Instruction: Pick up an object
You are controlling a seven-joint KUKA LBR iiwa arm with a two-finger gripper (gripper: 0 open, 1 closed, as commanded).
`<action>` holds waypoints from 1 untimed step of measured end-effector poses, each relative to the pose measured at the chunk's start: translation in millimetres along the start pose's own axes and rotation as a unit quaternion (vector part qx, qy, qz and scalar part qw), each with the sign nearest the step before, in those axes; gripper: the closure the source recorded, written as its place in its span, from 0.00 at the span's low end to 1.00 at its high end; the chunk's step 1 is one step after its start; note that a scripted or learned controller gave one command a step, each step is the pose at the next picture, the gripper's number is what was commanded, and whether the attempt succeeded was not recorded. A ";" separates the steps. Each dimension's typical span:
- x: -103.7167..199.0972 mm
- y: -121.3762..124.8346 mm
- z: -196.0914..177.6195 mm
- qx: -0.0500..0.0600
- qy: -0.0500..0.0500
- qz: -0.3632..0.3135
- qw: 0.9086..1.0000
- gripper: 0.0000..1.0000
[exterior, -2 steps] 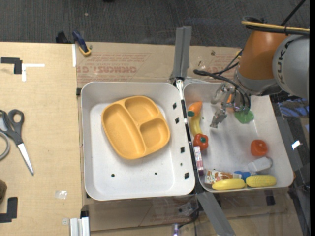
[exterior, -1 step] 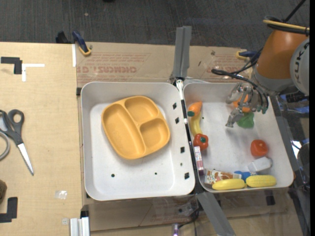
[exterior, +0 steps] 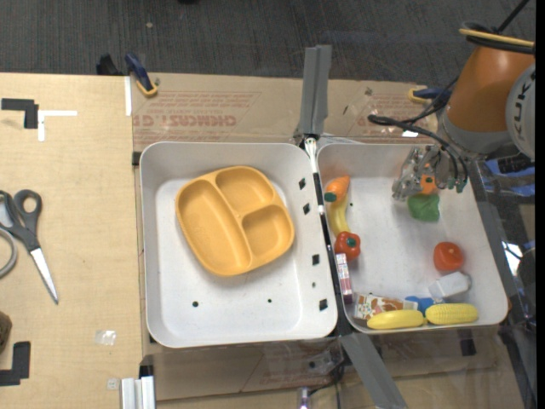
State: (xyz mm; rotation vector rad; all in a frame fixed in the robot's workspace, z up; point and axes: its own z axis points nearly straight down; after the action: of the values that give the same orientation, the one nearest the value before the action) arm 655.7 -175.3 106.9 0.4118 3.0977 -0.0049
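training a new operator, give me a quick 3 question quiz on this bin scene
1. True or false: the yellow divided plate lies in the left bin.
2. Which item is nearest the gripper? A) green toy B) corn cob C) scissors
3. Fill in: the scissors lie on the ____ , outside both bins.

Key: 1 true; 2 A; 3 bench

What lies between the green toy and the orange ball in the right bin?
Nothing: in the camera view, bare white bin floor separates the green toy from the orange ball.
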 end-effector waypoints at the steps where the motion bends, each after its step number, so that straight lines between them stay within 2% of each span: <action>1: 38.9 36.4 -118.8 0.000 0.006 0.077 0.997 1.00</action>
State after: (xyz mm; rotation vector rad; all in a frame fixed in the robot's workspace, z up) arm 625.8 -129.4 225.1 0.6528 3.0678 -0.0002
